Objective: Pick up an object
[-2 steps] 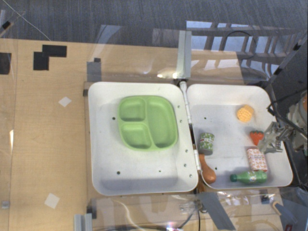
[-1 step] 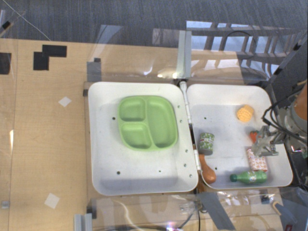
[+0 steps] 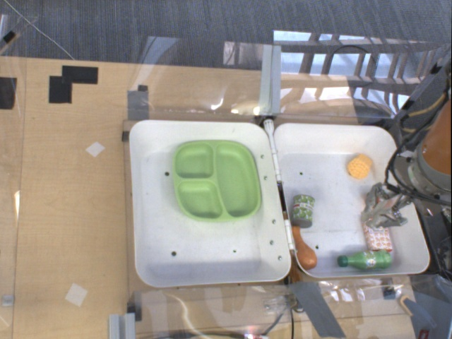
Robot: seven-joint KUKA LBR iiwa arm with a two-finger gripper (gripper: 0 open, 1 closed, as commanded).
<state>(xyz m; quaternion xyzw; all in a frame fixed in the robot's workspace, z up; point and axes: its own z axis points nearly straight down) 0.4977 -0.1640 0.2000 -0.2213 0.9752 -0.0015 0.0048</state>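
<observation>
In the right bin (image 3: 332, 147) lie a round yellow waffle-like piece (image 3: 359, 166), a small green can (image 3: 303, 209), an orange-brown drumstick-shaped thing (image 3: 304, 251), a green bottle (image 3: 365, 261) on its side and a red-and-white patterned packet (image 3: 378, 239). My gripper (image 3: 382, 212) hangs at the bin's right side, directly over the packet's upper end. Its metal fingers point down toward the packet. Whether they touch the packet is unclear.
The left bin (image 3: 148, 189) holds a green three-compartment plate (image 3: 215, 180). A ridge (image 3: 277, 189) separates the two bins. The arm's grey body with its orange band (image 3: 434, 147) fills the right side above the right bin's edge.
</observation>
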